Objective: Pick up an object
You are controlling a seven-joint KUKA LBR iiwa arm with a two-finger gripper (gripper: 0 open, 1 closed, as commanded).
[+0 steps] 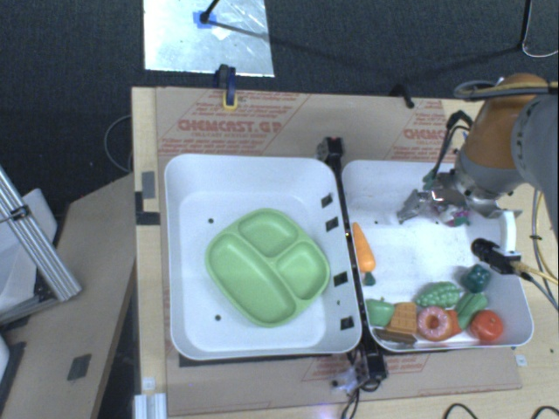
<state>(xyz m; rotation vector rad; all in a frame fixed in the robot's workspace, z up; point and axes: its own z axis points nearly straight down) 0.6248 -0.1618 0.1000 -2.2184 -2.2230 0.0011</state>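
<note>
Toy food, rt bin: carrot, donut, tomato. Gripper above bin's far end; grip state can't tell. Step: approach. Next: descend onto one item.

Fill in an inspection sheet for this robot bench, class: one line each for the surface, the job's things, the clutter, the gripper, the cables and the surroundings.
Surface: bench covered in printed brown board, bearing a left bin and a right bin, both white, side by side.
Job's things: toy food in the right bin; carrot by its left wall; donut, tomato, waffle piece and green pieces along the near wall.
Clutter: green divided plate in the left bin.
Gripper: gripper over the far part of the right bin; finger state cannot be told.
Cables: cable loops at top right; wires at the near edge.
Surroundings: dark carpet, foil sheet, metal frame.
</note>
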